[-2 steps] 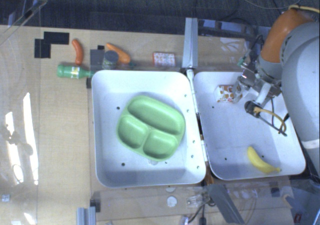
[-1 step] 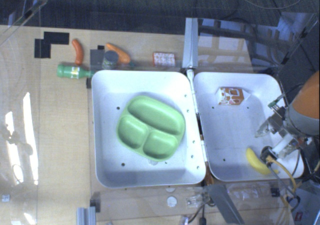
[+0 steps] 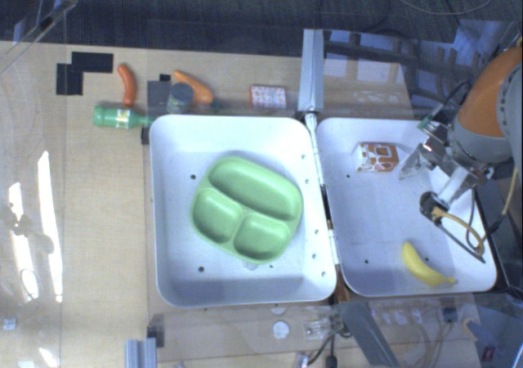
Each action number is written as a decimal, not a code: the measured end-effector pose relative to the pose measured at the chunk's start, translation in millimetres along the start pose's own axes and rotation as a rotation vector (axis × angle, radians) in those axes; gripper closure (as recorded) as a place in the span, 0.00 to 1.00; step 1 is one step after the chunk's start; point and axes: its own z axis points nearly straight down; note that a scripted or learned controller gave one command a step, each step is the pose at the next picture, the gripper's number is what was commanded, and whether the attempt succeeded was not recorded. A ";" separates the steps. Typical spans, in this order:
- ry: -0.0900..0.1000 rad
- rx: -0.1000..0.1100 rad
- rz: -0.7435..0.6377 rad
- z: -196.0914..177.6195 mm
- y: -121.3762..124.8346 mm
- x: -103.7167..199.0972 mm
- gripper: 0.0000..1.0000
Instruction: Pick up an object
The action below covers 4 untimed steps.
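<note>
The packet (image 3: 377,157), a small square printed orange and white, lies flat in the upper left of the right bin (image 3: 359,260). It is just left of the claw (image 3: 410,165) and is likely the nearest pick. I cannot tell whether the claw is spread or pressed together. A banana (image 3: 425,267) lies lower right in that bin, its long axis slanting down-right, and a green plate (image 3: 245,207) sits in the left bin (image 3: 172,276).

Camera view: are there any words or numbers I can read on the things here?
No text can be read here.
Brown-and-white packet in the right bin: print too blurred to read.
Red-and-white packet on the bench: print too blurred to read.
Green bottle: too small to read anything.
</note>
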 end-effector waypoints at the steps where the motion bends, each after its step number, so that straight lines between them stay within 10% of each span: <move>1: -0.020 0.017 0.108 27.5 19.5 58.6 0.00; 2: -0.001 0.000 0.112 40.4 8.6 -4.6 0.00; 3: 0.004 -0.009 0.020 39.7 -65.2 -70.1 0.00; 4: 0.003 -0.006 -0.053 42.3 13.9 6.5 0.00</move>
